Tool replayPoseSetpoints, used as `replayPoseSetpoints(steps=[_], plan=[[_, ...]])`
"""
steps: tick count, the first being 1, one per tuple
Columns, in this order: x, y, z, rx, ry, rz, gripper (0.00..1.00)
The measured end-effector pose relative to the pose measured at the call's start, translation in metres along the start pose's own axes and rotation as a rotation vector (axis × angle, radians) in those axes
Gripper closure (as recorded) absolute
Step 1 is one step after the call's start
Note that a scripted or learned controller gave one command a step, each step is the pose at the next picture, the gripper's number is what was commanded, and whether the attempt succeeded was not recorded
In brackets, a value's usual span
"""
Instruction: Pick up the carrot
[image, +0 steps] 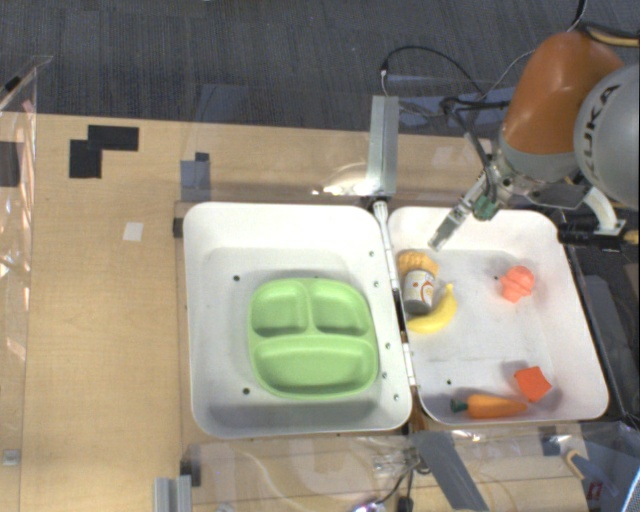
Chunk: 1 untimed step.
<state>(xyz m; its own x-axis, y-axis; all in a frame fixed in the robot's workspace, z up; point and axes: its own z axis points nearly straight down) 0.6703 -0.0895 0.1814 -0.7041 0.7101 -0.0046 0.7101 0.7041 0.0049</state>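
The carrot (492, 406) lies ungrasped along the near edge of the right bin (575, 300), beside an orange block (533, 383), while the gripper (441, 236) hangs over that bin's far edge, its finger state undeterminable; the pick appears not yet begun.

The arm (570, 95) is cut off at the 2 o'clock corner. The jaws (440, 238) are too small to read. The can (418, 280) label is blurred.
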Motion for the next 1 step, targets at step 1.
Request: replayPoseSetpoints(steps=[1], plan=[[0.0159, -0.011, 0.0644, -0.001, -0.001, 0.149, 0.0]])
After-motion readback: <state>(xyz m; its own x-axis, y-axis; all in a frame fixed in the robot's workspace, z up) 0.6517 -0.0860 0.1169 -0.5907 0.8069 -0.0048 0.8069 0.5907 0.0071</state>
